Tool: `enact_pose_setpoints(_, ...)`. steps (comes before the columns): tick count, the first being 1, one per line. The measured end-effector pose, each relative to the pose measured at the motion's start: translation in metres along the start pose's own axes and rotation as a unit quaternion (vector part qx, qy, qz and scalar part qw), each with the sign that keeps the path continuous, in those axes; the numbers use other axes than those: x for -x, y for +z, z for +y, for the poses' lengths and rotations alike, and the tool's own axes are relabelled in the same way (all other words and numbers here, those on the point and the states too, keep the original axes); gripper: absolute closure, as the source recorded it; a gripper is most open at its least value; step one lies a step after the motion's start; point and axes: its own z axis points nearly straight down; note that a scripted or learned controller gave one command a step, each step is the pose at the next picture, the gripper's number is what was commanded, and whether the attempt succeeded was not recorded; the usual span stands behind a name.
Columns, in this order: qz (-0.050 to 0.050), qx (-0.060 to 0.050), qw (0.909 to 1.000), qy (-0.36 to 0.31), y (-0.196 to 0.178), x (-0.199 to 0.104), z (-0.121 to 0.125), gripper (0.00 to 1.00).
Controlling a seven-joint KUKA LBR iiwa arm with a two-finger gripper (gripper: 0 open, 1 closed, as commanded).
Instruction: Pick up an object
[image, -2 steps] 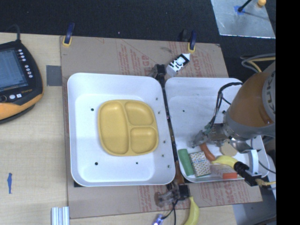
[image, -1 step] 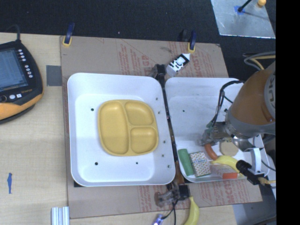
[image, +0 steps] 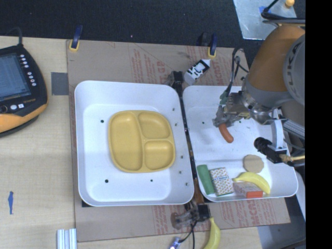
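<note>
A small red-orange sausage [image: 226, 134] lies slanted on the floor of the right bin [image: 202, 100], near its middle. My gripper [image: 224, 120] hangs directly over the sausage's upper end, touching or almost touching it. The arm's grey wrist and orange band come in from the right above it. Whether the sausage is gripped is unclear from this angle.
Along the right bin's near side lie a green block [image: 204, 179], a patterned box [image: 221, 181], a banana [image: 254, 181], a red-white piece [image: 249, 192] and a tan disc [image: 253, 163]. The left bin [image: 88, 139] holds a yellow divided plate [image: 140, 140]. A pendant [image: 18, 87] sits far left.
</note>
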Motion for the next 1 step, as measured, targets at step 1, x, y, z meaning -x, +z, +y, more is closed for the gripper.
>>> enact_pose_setpoints(1,0.0,0.0,1.0,0.0,-0.0345,-0.0548,0.0032,1.0)
